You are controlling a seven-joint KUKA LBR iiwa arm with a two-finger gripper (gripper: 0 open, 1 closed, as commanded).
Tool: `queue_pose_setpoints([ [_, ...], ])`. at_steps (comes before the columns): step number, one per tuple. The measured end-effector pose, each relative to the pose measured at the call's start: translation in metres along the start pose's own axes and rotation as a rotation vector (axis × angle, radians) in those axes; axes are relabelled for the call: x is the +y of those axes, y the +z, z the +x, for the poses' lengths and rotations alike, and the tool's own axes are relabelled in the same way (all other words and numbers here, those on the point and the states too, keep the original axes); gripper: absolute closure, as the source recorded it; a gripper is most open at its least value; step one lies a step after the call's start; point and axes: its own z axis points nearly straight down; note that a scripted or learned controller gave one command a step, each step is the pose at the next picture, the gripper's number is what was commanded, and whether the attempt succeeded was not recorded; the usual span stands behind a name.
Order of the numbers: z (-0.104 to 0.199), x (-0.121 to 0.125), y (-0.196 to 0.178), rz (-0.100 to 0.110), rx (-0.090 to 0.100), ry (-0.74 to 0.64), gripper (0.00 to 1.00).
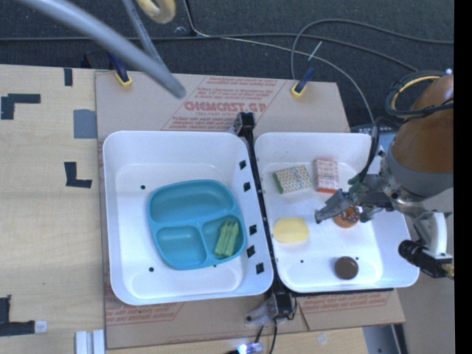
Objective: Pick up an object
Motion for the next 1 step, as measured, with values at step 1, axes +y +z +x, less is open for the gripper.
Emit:
queue_pose_setpoints([
  [1,0.0004,0.0024,-0.0059,-0.012,-0.002,-0.004,0.0],
])
